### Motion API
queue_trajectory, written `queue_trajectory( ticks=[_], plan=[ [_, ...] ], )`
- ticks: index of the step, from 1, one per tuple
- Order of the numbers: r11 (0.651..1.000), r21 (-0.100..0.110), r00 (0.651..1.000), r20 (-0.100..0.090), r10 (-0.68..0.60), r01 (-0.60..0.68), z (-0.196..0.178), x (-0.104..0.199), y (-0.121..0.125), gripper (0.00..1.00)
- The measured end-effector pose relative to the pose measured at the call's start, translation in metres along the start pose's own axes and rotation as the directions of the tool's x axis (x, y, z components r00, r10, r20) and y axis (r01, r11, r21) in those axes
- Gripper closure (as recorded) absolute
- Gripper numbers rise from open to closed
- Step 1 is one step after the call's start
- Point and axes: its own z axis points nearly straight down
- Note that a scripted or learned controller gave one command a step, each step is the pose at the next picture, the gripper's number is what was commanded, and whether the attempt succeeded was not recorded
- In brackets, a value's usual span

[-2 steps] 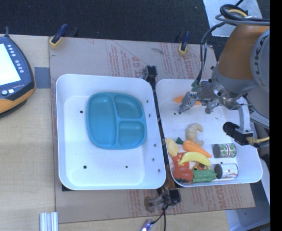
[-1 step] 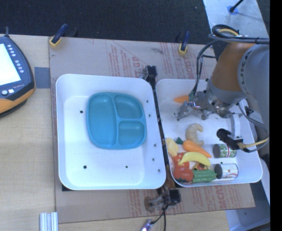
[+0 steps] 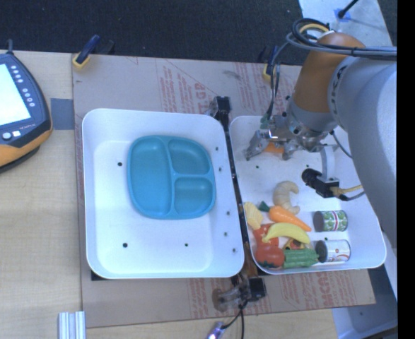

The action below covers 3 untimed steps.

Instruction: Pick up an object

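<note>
My gripper (image 3: 269,149) hangs low over the far end of the right bin (image 3: 366,256), and its two fingers look spread apart, so it is open. A small orange thing (image 3: 274,146) shows between the fingers; I cannot tell whether they touch it. Toy foods crowd the near end of that bin: a beige piece (image 3: 286,189), an orange carrot (image 3: 289,217), a yellow banana (image 3: 289,232), a red piece (image 3: 267,252), a green piece (image 3: 300,259) and two small cans (image 3: 331,221) (image 3: 334,250).
The left bin (image 3: 104,232) holds a blue divided plate (image 3: 172,176). A tablet-like pendant (image 3: 9,111) lies on the bench at far left. The grey arm (image 3: 363,104) covers the right bin's far right corner. Clamps (image 3: 222,107) sit between the bins.
</note>
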Motion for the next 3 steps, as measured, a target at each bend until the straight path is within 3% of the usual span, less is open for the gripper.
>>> queue_trajectory(
  ticks=[1,2,3],
  plan=[
    [1.000,0.003,1.000,0.001,-0.003,0.003,-0.010,-0.001,0.000,1.00],
    [1.000,-0.010,1.000,0.001,0.000,0.000,-0.101,0.008,-0.068,1.00],
    [1.000,-0.009,1.000,0.001,0.000,0.000,-0.101,0.008,-0.068,0.00]
  ],
)
